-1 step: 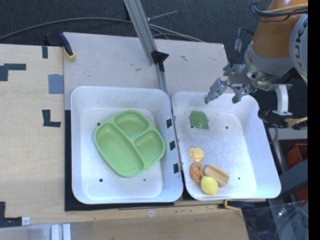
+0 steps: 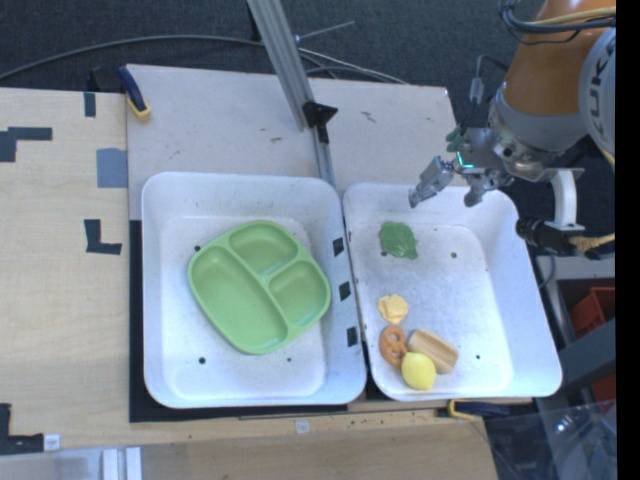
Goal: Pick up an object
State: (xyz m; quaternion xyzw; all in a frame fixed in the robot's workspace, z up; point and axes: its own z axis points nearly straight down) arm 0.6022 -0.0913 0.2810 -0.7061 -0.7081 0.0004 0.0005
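The right white bin (image 2: 520,268) holds a green leafy piece (image 2: 398,239) near its back left. Toward its front lie a small yellow piece (image 2: 393,309), an orange pretzel-like ring (image 2: 392,343), a tan block (image 2: 432,348) and a yellow lemon (image 2: 418,371). My gripper (image 2: 451,185) hovers over the bin's back edge, right of and above the green piece, open with nothing between its fingers.
The left white bin (image 2: 160,268) holds a green divided tray (image 2: 260,285). A slanted metal pole (image 2: 285,48) rises behind the bins. Cables run along the bench's back, and a blue-and-yellow clamp (image 2: 134,93) sits at the back left.
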